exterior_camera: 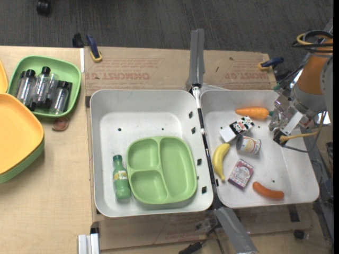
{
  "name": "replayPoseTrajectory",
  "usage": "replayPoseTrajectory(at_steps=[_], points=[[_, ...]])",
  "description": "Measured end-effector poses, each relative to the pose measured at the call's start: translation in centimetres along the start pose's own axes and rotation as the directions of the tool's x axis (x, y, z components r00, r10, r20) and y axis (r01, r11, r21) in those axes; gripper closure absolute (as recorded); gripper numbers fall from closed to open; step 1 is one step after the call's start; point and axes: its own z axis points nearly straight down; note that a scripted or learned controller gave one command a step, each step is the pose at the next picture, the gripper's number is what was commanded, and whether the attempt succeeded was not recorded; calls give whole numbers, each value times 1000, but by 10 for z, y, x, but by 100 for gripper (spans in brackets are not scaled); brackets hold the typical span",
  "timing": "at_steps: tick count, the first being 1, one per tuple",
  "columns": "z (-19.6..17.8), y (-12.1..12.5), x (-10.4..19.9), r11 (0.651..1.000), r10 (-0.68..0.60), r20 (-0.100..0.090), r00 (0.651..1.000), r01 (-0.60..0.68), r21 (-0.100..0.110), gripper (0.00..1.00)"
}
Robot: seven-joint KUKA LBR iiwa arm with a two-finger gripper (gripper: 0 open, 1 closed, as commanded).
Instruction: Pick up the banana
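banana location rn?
The banana lies in the right bin, against its left wall, just left of the pink box and below the small can.

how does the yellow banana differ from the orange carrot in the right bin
The curved yellow banana lies at the left edge of the right white bin, beside the divider; the tapered orange carrot lies near the bin's far side. The banana runs roughly near to far, the carrot roughly left to right. The banana bends; the carrot looks straight. Both lie flat on the bin floor, apart from the gripper.
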Motion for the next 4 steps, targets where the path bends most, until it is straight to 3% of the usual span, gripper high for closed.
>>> replayPoseTrajectory(at_steps=[1,2,3,4], points=[[-29,11,19,990,140,0,990,-140,-1,100],[0,18,25,932,362,1,932,-362,0,100],[-48,27,19,870,492,-1,870,-492,0,100],[-57,27,19,874,487,3,874,-487,0,100]])
